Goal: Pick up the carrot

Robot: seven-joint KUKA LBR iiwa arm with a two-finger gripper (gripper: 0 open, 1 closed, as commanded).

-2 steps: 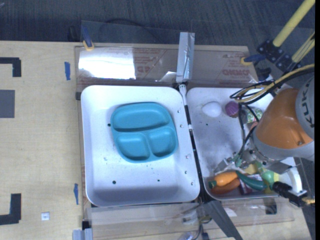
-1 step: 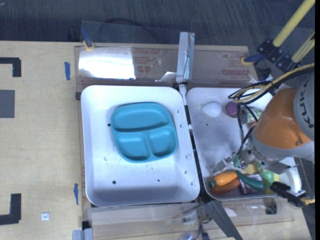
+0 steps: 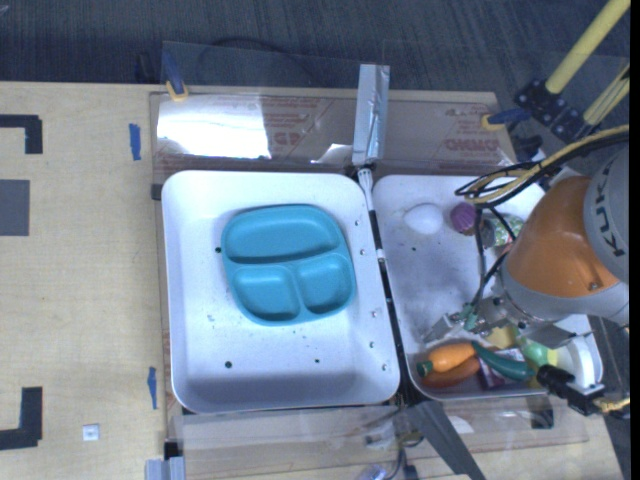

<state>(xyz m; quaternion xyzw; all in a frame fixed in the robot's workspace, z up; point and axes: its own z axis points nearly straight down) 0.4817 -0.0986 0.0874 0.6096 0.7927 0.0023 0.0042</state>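
Carrot hugs right bin's near wall, gripper just above.

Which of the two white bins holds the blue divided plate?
The left bin: the blue plate sits at its middle. The right bin holds the carrot, an egg and other small items.

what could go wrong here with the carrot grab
1. The carrot lies hard against the right bin's near wall, leaving little room beside it.
2. Other small items, such as a green piece, crowd it, so the hand might catch those instead.
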